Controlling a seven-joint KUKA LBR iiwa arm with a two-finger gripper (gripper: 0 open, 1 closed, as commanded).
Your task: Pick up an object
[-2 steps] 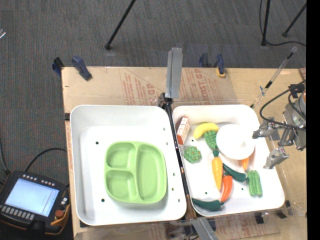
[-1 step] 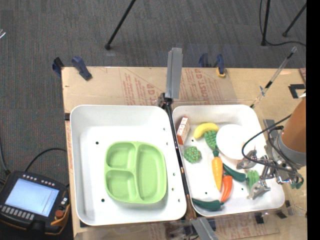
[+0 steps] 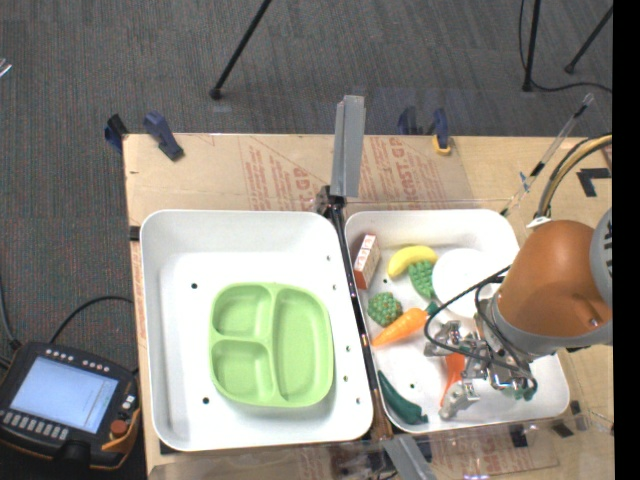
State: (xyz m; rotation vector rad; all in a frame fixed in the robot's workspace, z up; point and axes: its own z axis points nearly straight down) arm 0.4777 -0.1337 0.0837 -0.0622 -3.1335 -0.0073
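The gripper [image 3: 470, 380] is positioned low in the lower-right bin [image 3: 500, 223] because the toy food lies there; finger state cannot be determined.

Lower left of my frame, a handheld control screen [image 3: 68, 398] sits on grey carpet [image 3: 100, 48]; blue clamps [image 3: 160, 134] grip the bench's upper-left edge.

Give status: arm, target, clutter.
Gripper low in right bin, over an orange piece; grasp unconfirmed. Carrot, broccoli, banana crowd close by. Green tray in left bin.
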